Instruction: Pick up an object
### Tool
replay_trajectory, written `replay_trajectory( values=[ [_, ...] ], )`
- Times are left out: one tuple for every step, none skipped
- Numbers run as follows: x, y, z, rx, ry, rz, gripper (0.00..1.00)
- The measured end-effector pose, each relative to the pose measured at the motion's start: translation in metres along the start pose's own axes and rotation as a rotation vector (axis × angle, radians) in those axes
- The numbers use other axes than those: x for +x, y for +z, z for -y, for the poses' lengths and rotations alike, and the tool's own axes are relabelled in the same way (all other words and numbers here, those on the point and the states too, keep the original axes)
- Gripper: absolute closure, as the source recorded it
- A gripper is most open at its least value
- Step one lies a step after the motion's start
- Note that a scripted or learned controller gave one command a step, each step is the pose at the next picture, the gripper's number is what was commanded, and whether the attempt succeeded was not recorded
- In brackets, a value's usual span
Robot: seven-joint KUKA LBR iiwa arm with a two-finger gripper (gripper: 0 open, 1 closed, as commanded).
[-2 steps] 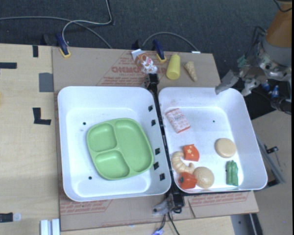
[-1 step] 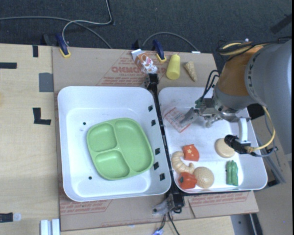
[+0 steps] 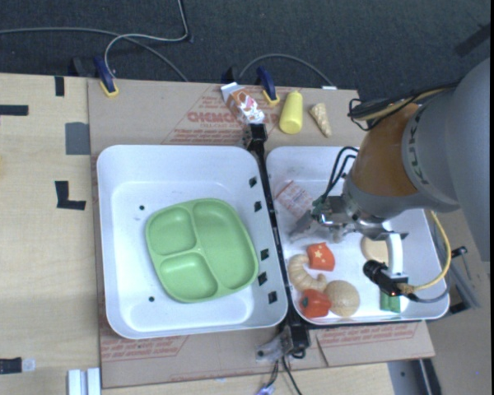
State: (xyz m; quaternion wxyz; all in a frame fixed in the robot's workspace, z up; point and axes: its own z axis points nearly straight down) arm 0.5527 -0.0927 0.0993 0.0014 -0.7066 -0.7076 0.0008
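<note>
Look in the right bin [image 3: 432, 220]: your hand [image 3: 328, 219] hangs low over its left half, with the grey arm [image 3: 445, 151] and its orange band [image 3: 387, 159] reaching in from the right. You cannot tell from here how the hand is set, since the wrist hides most of it, and nothing shows in its grip.

The things you could pick lie just below the hand, toward the near edge of that bin. The closest is a red piece [image 3: 320, 257], a little below it and apart. Left of that piece and touching it is a pale curved roll [image 3: 300, 268]. Below these you see a red tomato [image 3: 314, 304] and a tan round bun [image 3: 342, 296] side by side, touching, near the bin's front wall. A clear wrapper [image 3: 291, 197] lies flat on the bin floor up and to the left of the hand, near it. To the right, under the arm, a cream slice [image 3: 374, 248] and a green bit [image 3: 389, 304] sit partly hidden by a black-and-white fitting.

The left bin [image 3: 115, 179] holds a green divided plate [image 3: 200, 248], well apart from the hand. Behind the bins on the counter [image 3: 33, 245] lie a yellow bottle [image 3: 291, 112], a cone [image 3: 321, 118] and a small carton [image 3: 245, 104].
</note>
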Motion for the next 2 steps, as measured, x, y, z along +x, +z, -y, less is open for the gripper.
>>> replay_trajectory(
  values=[
    [-0.0089,0.0128,0.0357,-0.008,0.000,0.001,0.00],
    [-0.0096,0.0030,0.0353,-0.008,0.001,0.003,1.00]
  ],
)
